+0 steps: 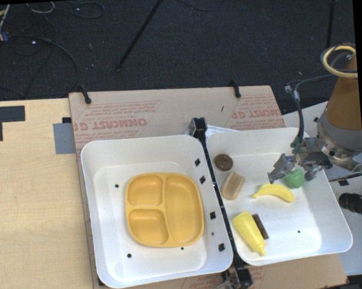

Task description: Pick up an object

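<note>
Here, left bin point(102, 178) with yellow tray point(164, 209), right bin point(325, 235) with banana point(274, 192), jaws' state unclear.

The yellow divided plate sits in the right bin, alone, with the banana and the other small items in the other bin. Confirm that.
Wrong bin. The camera view shows the yellow divided plate alone in the left bin; the banana and other small items lie in the right bin.

Glossy yellow plastic tray point(164, 209), smooth white plastic bins point(155, 270), matt brown cardboard point(166, 114), pale wood-grain bench point(34, 214)
</note>
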Robot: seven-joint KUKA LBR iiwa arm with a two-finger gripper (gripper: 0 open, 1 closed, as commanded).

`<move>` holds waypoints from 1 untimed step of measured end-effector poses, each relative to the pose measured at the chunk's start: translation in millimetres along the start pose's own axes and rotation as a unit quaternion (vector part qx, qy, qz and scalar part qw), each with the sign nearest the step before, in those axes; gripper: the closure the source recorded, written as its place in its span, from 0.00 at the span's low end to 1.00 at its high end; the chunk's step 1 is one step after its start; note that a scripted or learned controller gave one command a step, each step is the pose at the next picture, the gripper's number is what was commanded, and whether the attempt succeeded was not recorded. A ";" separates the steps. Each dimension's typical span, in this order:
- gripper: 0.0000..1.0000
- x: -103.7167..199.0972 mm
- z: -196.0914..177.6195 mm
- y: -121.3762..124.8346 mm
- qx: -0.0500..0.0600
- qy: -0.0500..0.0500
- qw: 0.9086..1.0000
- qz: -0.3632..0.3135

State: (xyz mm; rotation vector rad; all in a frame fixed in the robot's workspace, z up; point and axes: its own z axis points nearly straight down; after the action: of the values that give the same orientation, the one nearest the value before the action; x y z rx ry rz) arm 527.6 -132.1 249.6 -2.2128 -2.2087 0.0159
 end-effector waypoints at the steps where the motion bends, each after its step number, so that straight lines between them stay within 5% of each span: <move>1: 0.00 0.2 -6.1 1.9 -0.006 -0.001 1.000 -0.001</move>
State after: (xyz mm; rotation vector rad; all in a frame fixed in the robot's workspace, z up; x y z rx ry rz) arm 529.6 -131.9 255.6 -2.2166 -2.2182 0.0053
